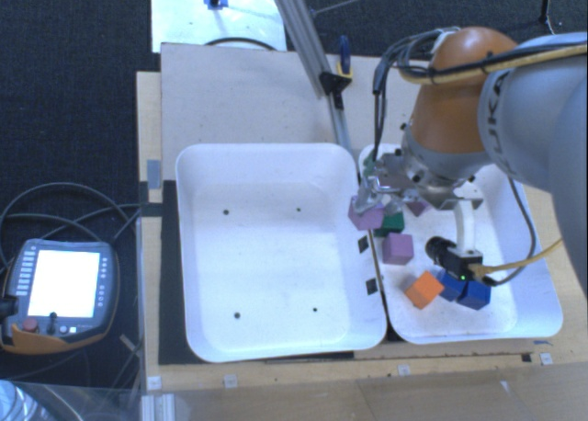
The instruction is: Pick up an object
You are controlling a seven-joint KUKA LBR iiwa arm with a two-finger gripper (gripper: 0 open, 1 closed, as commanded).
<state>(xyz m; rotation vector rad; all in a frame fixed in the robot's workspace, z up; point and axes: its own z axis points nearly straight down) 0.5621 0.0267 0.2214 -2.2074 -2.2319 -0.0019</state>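
The arm comes in from the right with its orange band up high, and its gripper [369, 200] hangs over the inner edge of the right bin [537, 313], close to the wall it shares with the left bin [197, 226]. A purple block [367, 217] sits right at the fingertips, pressed up between them as far as I can make out, so the fingers look closed on it (the metal parts crowd together there, and the grip itself is hard to read cleanly). Just beside it, a little lower, is a green block [393, 223], and below that a second purple cube [398, 247] lies on the bin floor. Further toward the front of the same bin there is an orange cube [424, 290] with a blue block [469, 292] next to it. A teach pendant [57, 295] with a lit screen lies off to the left on the dark floor.
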